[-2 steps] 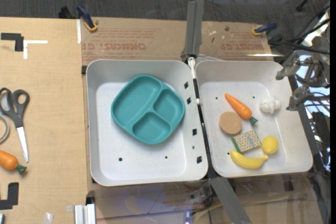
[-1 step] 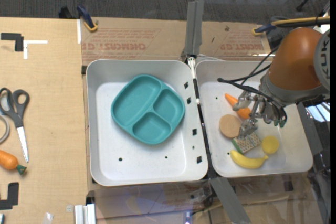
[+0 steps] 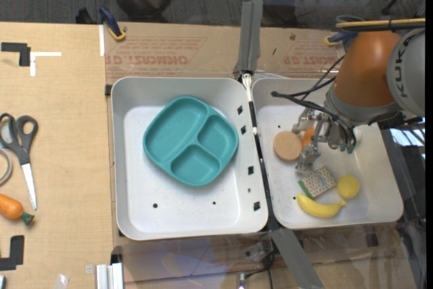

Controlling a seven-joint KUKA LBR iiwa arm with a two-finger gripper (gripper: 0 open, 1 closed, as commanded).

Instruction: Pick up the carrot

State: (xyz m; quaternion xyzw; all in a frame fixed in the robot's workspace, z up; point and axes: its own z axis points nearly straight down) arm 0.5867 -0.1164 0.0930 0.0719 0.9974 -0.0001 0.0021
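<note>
Gripper [image 3: 314, 145] was over carrot [image 3: 308, 135], probably, at 3 o'clock of disc [image 3: 287, 145]; open or closed, could not tell. Carrot light, stiff, smooth: grasp mid-body.

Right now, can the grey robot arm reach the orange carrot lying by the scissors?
Probably not. The orange carrot lies on the wooden bench, beyond the left white bin, while the gripper hangs over the right white bin.

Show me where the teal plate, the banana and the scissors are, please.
teal plate [image 3: 191, 140], camera view, on the divider ridge between its compartments.
banana [image 3: 319, 207], camera view, on the middle of its curve.
scissors [image 3: 24, 160], camera view, on the blades below the handles.
</note>
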